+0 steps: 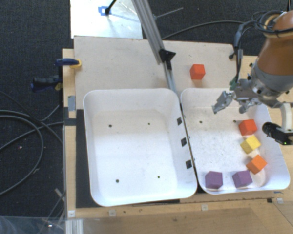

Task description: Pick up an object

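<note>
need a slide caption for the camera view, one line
End effector hovering open over right bin holding five blocks; one orange block outside on bench.

Arm: grey with an orange band, reaching in from the right, above the right bin (283, 177).
Tool (233, 103): over the right bin's upper part, fingers spread apart, nothing between them.
Right bin contents: red cube (247, 127), yellow cube (250, 144), orange cube (256, 164) along the right side; 2 purple cubes (214, 179) (242, 178) near the front wall.
Left bin (95, 101): just beside the right bin, possibly touching.
Desk (117, 62): 1 red-orange cube (197, 71) behind the bins.
</note>
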You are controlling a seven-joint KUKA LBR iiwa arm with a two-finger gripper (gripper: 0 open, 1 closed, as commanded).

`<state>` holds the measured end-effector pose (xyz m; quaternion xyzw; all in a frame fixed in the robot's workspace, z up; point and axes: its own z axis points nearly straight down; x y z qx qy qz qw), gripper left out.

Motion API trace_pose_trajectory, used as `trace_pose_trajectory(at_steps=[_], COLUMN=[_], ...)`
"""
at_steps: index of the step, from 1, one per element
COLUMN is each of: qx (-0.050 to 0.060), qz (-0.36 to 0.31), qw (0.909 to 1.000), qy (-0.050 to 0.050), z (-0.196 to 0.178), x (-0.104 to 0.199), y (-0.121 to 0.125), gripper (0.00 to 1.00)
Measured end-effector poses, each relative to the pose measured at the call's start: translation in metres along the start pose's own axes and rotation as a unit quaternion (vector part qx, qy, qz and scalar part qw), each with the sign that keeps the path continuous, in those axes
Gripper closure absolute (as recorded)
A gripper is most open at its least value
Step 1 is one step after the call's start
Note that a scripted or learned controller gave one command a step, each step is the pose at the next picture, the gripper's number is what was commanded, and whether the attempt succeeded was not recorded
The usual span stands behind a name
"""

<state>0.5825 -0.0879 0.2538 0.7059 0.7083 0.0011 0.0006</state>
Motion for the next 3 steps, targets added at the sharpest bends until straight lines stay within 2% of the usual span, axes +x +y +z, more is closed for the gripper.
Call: trace_pose_trajectory(at_steps=[1, 2, 3], qx=[0.000, -0.002, 0.003], qz=[0.000, 0.002, 0.002], qw=[1.0000, 1.0000, 1.0000], qy=[0.000, -0.003, -0.001], z=[0.000, 0.007, 0.168], x=[0.000, -0.072, -0.123], y=[0.000, 0.067, 0.059], gripper=[0.00, 0.00, 0.00])
